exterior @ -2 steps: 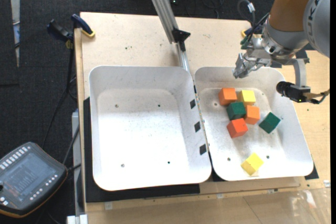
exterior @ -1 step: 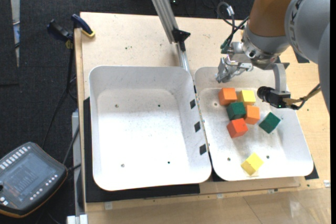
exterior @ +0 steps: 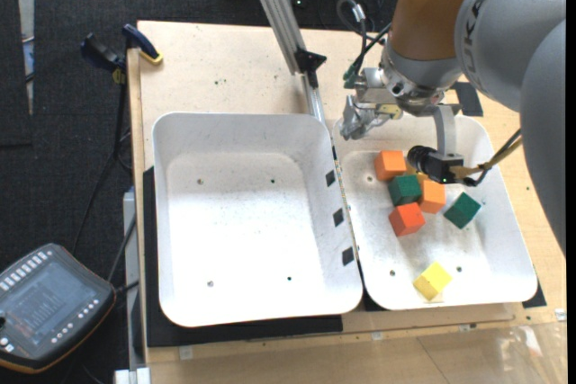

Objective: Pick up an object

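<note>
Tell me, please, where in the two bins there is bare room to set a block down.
The left bin offers bare floor from wall to wall. In the right bin, bare patches lie along the near wall left of the yellow block and beside the dividing wall. It is crowded mid-bin, where orange blocks, green blocks and a red-orange block cluster.

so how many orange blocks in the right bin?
3. One orange block at the cluster's top left, one between the two green blocks, and a redder one at the bottom. The arm may hide more.
</note>
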`<move>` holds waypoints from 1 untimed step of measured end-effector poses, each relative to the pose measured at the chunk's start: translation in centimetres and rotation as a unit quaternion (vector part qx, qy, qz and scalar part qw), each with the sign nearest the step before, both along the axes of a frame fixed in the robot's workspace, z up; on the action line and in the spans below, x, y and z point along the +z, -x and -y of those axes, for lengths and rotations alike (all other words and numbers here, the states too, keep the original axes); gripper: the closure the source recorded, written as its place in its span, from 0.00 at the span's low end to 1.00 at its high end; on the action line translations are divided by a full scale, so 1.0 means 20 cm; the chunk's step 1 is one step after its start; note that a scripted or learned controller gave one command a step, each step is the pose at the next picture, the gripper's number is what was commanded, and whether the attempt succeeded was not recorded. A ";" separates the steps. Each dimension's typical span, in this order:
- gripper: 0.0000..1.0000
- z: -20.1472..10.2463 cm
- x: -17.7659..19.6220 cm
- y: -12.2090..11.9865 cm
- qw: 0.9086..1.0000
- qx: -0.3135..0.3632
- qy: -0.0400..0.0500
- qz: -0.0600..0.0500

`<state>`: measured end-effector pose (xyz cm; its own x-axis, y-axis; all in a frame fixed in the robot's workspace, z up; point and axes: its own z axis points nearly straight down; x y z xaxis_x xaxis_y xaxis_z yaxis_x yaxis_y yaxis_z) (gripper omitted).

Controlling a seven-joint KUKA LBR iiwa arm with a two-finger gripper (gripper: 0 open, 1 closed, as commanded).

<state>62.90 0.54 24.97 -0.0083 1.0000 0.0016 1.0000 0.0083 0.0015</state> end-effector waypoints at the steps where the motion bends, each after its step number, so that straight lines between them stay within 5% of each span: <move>1: 1.00 -0.26 -0.09 0.03 1.000 0.000 0.000 -0.002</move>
